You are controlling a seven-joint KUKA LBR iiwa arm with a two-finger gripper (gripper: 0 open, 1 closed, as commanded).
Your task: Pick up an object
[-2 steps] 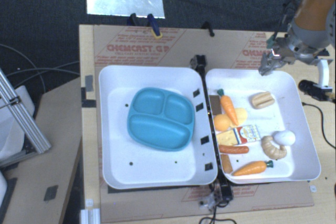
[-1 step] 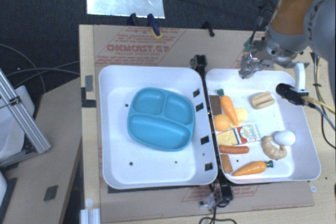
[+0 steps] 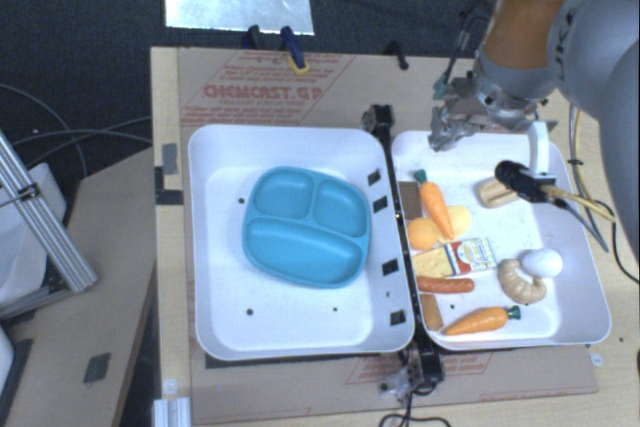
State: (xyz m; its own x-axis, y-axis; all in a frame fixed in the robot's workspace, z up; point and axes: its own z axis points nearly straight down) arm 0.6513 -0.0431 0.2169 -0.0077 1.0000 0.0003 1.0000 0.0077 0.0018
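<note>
A: Where does the gripper (image 3: 447, 137) sit?
B: Over the far left corner of the right bin (image 3: 590, 300); whether its tips are apart or together cannot be told.
A: And the things to pick?
B: In that bin: a carrot (image 3: 434, 205) by the divider, another carrot (image 3: 482, 319) near the front, an egg (image 3: 543, 263), a sausage (image 3: 446, 285).
A: The left bin (image 3: 215, 315)?
B: It bears a blue plate (image 3: 306, 225).

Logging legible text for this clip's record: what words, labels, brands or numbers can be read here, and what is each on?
"CHEMCAST GP": red print, upside down in this view, on the brown board under the bins.
More red print on the same board's front edge: too blurred to read.
Small box with red and white print in the right bin: too small to read.
</note>
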